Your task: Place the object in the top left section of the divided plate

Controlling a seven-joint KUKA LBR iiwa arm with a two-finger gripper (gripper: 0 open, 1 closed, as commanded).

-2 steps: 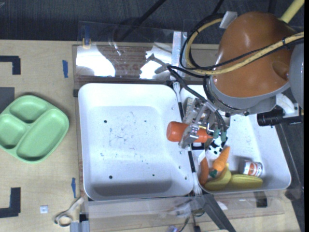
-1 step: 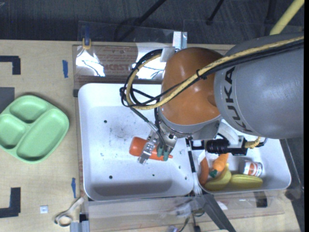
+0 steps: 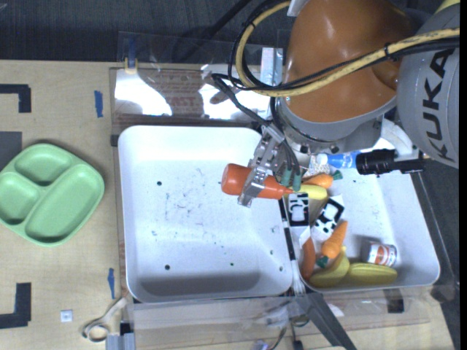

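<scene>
An orange toy carrot [image 3: 233,179] hangs lying almost level, its rounded end pointing left, over the right-hand part of the left white bin [image 3: 190,232]; the two-finger gripper [image 3: 253,185] has its metal fingers closed around the carrot's middle, one finger crossing in front of it; the grey arm with its orange band reaches in from the upper right above it. The floor of the left bin under the carrot is scuffed with faint marks. Just to the right, past the wall between the bins, the right white bin [image 3: 412,210] holds a heap of toy food: two more orange carrots [image 3: 334,242], a yellow banana [image 3: 365,273] lying along the near edge, a small red and white can [image 3: 381,254] on its side, and a blue-capped bottle [image 3: 340,159] near the arm. The green divided plate [image 3: 91,188], with three sections, sits on the wooden bench [image 3: 58,86] left of the left bin, well apart from the carrot.
</scene>
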